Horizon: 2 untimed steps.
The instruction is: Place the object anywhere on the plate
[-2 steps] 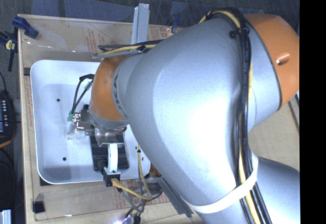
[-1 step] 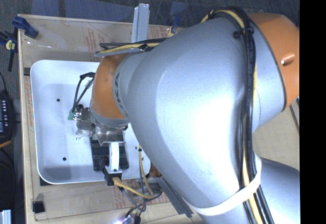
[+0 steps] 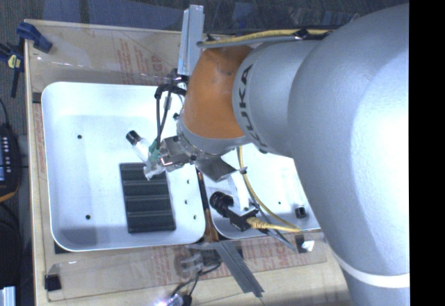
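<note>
A dark ridged rectangular plate (image 3: 147, 197) lies flat in the left bin (image 3: 69, 110), near its front right corner. A small clear vial with a black cap (image 3: 137, 141) is just beyond the plate's far edge, tilted, with its cap pointing up-left. My gripper (image 3: 156, 162) hangs over the plate's far right corner, and the vial's lower end meets it. The orange wrist band and grey arm hide where the two meet, so I cannot tell whether the vial is gripped or just beside the gripper.
The right bin (image 3: 281, 179) lies mostly under the arm, with a small dark item (image 3: 300, 212) near its front right. A rim between the bins (image 3: 203, 207) runs right of the plate. The left bin's floor is bare white to the left.
</note>
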Tool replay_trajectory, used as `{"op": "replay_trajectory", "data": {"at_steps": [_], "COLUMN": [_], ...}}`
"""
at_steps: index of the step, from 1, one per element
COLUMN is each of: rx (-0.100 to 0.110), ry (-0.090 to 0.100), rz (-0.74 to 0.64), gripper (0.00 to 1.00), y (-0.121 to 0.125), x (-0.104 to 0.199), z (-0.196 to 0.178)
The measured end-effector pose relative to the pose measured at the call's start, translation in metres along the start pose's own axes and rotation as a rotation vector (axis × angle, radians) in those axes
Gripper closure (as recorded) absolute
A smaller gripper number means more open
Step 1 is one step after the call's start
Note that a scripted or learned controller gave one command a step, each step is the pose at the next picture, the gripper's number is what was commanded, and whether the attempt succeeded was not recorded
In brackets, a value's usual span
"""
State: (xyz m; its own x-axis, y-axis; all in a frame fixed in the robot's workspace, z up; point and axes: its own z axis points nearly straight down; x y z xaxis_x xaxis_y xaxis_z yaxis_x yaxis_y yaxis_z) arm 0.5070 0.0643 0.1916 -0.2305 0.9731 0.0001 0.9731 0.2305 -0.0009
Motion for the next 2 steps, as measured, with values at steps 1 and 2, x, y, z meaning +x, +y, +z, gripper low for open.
{"op": "replay_trajectory", "data": {"at_steps": [1, 2], "rx": [0.003, 0.001], "ry": [0.003, 0.001], "rz": [0.104, -0.040], "gripper": [1.00, 1.00], "y": [-0.016, -0.022], "x": [0.069, 0.038], "z": [0.100, 0.000]}}
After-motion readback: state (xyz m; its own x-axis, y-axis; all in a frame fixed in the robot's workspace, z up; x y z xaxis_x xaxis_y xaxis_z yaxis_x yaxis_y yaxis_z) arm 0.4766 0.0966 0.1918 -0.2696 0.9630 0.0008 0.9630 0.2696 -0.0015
